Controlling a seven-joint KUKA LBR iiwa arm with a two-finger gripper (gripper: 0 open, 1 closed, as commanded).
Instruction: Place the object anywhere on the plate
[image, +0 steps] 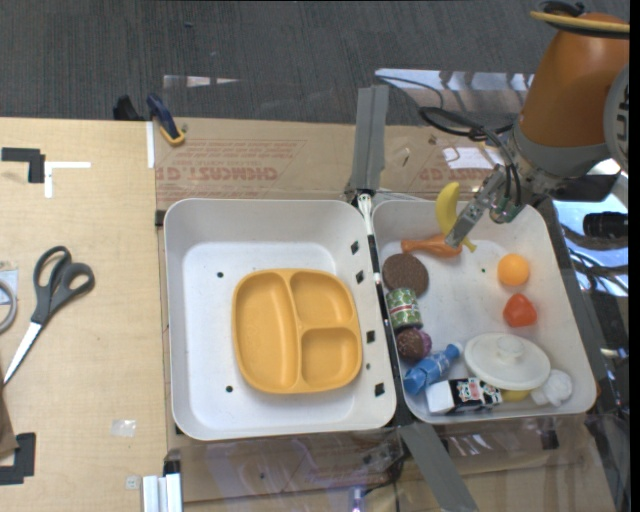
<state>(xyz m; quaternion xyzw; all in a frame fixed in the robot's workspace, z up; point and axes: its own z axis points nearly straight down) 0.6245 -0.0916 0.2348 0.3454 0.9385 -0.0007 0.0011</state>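
Reaching in from the right, the arm hangs over the far end of the right bin, with its orange band uppermost and the gripper pointing down and to the left. The fingers sit low over an orange carrot-shaped toy. Whether they are open or closed cannot be told at this angle, and nothing can be made out between them.

The carrot-shaped toy is slim and tapered and lies flat near the far wall of the right bin, with its narrow end pointing left. A yellow banana stands just behind it, against the far wall.

The plate is yellow-orange with rounded corners and three compartments: one long section on the left and two smaller ones on the right. It lies flat in the middle of the left bin.

Other contents of the right bin:
- a brown round disc beside the dividing wall, just in front of the carrot;
- a green-labelled can lying on its side;
- a dark reddish ball;
- a blue bottle;
- a white lid with a knob, near the front right corner;
- an orange ball and a red pepper along the right side;
- a black and white box at the front wall.

A pair of scissors lies on the bench, well left of the bins.
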